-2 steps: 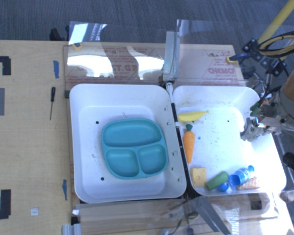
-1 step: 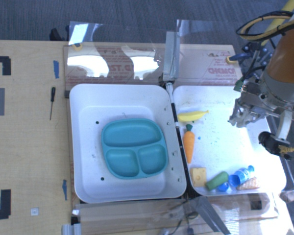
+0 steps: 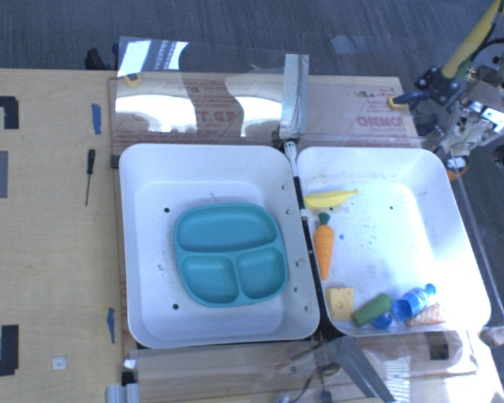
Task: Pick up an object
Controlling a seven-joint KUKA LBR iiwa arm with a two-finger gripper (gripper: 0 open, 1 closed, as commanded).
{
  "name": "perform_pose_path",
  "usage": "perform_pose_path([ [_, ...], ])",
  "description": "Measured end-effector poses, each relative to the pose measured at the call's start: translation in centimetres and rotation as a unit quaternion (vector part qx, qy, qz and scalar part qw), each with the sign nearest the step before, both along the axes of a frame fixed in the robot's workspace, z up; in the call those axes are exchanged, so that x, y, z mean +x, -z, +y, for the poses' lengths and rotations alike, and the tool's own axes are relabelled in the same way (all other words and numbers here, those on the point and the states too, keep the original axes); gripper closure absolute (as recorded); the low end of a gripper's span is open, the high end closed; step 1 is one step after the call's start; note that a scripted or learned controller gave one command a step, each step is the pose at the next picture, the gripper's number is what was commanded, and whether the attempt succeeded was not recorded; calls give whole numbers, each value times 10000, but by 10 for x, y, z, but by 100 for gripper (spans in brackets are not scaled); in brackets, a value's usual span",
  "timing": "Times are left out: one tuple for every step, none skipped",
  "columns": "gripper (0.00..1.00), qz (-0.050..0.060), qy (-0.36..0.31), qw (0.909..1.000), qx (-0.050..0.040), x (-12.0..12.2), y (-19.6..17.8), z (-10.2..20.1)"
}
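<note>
Up at the upper right of the frame, the claw hangs just past the right bin's far corner, too cluttered with cables to tell how it stands. Nothing is lifted yet, by my reading. Down in that bin, the banana and carrot lie by the left wall, with a cheese wedge, a green piece and a blue bottle along the near edge. Over in the left bin sits a teal tray. The whole pick is left.
</note>
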State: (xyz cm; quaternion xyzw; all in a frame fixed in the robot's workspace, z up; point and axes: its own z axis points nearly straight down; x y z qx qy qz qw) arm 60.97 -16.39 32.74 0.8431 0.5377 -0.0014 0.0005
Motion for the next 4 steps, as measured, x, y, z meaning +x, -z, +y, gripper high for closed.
perform_pose_path([
  [100, 44, -2399, 9708, 40, 10, 179, 18],
  [100, 8, -2762, 9611, 13, 56, 209, 22],
  [0, -5, -2762, 9611, 6, 57, 207, 21],
  [0, 6, -3526, 9358, 16, 57, 242, 39],
])
